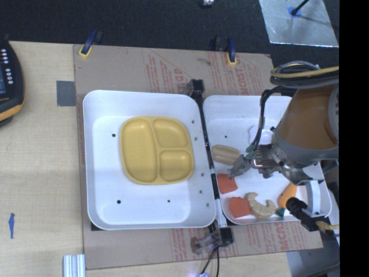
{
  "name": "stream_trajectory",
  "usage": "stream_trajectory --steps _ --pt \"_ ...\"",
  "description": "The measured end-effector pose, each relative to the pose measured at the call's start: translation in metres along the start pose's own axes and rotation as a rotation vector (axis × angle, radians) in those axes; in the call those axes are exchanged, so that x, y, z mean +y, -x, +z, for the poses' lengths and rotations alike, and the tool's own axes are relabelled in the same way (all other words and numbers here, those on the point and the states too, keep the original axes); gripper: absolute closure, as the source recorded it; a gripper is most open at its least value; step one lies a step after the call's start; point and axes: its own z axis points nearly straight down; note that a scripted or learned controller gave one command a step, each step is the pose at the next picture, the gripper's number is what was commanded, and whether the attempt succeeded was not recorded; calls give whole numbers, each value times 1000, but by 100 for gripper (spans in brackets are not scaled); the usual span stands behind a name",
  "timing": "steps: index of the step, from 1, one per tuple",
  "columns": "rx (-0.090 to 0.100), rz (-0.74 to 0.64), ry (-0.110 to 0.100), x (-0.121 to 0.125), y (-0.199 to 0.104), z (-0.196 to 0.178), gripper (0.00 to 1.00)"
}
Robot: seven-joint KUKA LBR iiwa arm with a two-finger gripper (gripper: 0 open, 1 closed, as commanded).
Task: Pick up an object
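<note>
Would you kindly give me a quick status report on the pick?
Gripper low in right white bin, nothing seen held. Tan oblong block and orange-red square block close beside it. Yellow compartment tray sits in left white bin.

The arm (308,120) was a bulky rounded thing, its wide band a dull orange with grey casing below it. Black and yellow cables (297,70) looped over its top, and one thin black cable ran down its side. The gripper (239,169) was small, dark metal, with bits of copper and green.
</note>
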Motion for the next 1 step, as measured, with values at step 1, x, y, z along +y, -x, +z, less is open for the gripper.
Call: stream_trajectory --steps 1 --pt "-6 4 13 50 101 18 0"
